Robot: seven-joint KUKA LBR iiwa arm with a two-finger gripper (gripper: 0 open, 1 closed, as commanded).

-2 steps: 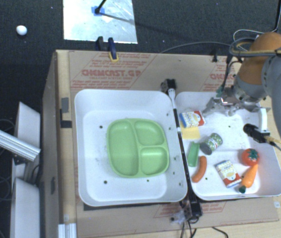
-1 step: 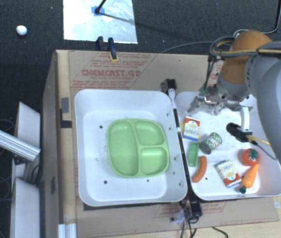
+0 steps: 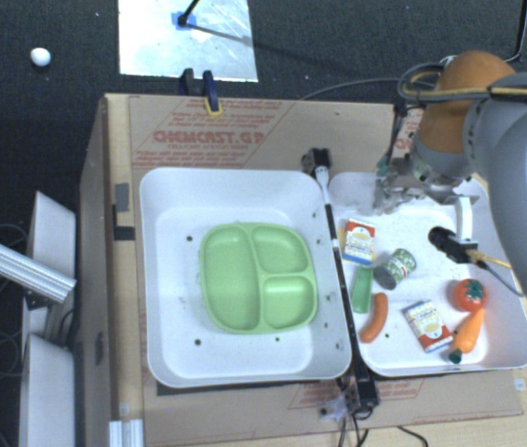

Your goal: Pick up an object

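A small red-and-white carton [image 3: 358, 241] lies flat in the right bin [image 3: 515, 343], at about seven o'clock from the gripper [image 3: 396, 194]; its grasp I can't tell.

Small toy foods [image 3: 403, 296] scattered in right bin [image 3: 515, 343]

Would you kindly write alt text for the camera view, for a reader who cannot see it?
A grey robot arm reaches from the right, its pincer over the far end of the right bin, which holds toy food: a can, a tomato, a carrot, a sausage and small boxes. The left bin holds a green divided plate.
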